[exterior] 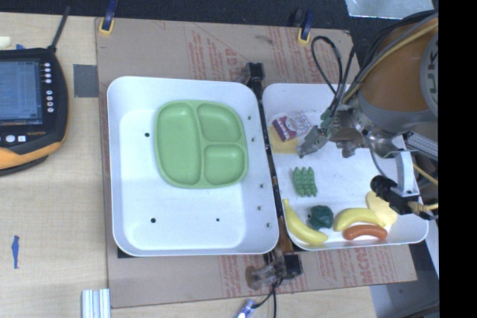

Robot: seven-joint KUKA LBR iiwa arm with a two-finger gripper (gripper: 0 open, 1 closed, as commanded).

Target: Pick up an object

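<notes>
My gripper (326, 150) hangs over the upper middle of the right bin (339, 97), its two fingers spread apart with nothing between them. Just to its left lies a purple and white snack packet (288, 127). Below it sits a green studded block (303, 180). Along the bin's front edge lie a yellow banana (301, 228), a dark green broccoli piece (321, 217), a second banana (356, 217) and an orange-red sausage shape (365, 233). A pale yellow piece (383, 208) rests at the front right.
The left bin (134, 227) holds a green divided plate (200, 143). A teach pendant (26, 104) lies on the bench at the far left. The arm's orange body covers the right bin's far right corner.
</notes>
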